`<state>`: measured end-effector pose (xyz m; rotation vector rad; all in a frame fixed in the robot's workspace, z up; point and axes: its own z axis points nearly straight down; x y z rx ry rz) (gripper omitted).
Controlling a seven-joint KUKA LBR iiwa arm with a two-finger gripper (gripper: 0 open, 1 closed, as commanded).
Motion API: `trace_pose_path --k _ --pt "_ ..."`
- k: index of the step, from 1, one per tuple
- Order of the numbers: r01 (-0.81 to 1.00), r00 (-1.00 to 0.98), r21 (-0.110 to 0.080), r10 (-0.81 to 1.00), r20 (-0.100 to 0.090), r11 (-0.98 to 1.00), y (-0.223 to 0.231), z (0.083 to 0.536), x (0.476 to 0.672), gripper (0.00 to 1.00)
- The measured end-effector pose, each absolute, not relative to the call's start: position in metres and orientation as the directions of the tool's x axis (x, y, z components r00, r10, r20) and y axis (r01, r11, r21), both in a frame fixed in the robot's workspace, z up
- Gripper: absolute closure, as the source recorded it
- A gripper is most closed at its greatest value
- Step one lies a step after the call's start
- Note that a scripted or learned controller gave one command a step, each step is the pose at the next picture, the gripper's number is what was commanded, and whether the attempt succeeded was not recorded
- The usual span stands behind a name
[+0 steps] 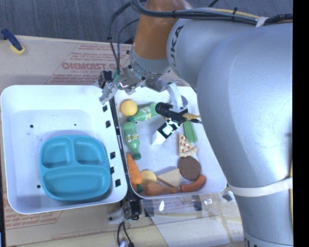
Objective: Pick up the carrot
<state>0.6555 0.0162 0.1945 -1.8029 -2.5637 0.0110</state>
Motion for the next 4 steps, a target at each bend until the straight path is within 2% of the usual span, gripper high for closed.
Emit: trace_pose_path --k 1,2,3,4 --pt "0.957 -0.291 0.002 0.957 -0.001 0.291 0.094 0.295 0.657 0.00" --pt "0.984 -0.179 -0.021 0.984 -0.002 0.179 0.151 0.145 0.652 0.00" --pt "1.000 -0.023 -0.015 1.000 -0.006 0.023 0.119 0.090 0.606 0.00" --pt "0.990 0.131 0.053 0.991 0.009 -0.131 0.117 0.098 0.555 0.00"
